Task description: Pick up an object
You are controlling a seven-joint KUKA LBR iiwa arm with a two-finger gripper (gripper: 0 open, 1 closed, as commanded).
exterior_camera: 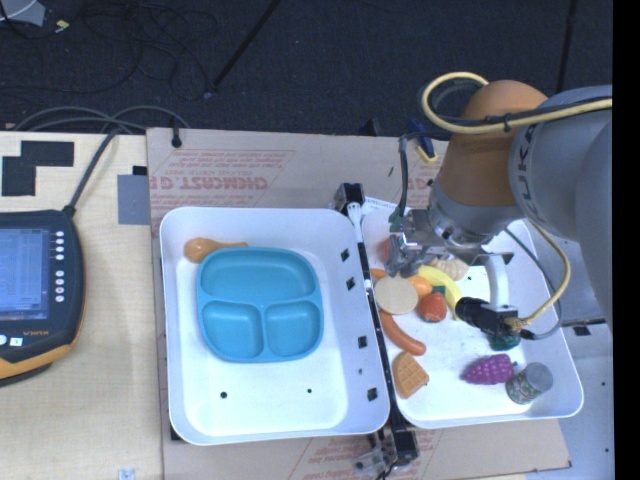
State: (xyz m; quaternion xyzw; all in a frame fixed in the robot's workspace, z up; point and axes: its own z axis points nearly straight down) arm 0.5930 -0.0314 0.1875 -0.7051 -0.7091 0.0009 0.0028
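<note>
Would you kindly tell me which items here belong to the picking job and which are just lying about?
Job: gripper; right bin with hot dog, grapes, tomato, can.
Lying about: blue plate, pendant.

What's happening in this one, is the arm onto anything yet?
The arm reaches in from the right and is down over the right bin, above a heap of toy food near the bin's upper left. No item can be seen in its grip. A hot dog, purple grapes and a grey can lie loose nearby. The left bin holds a blue divided plate.
</note>
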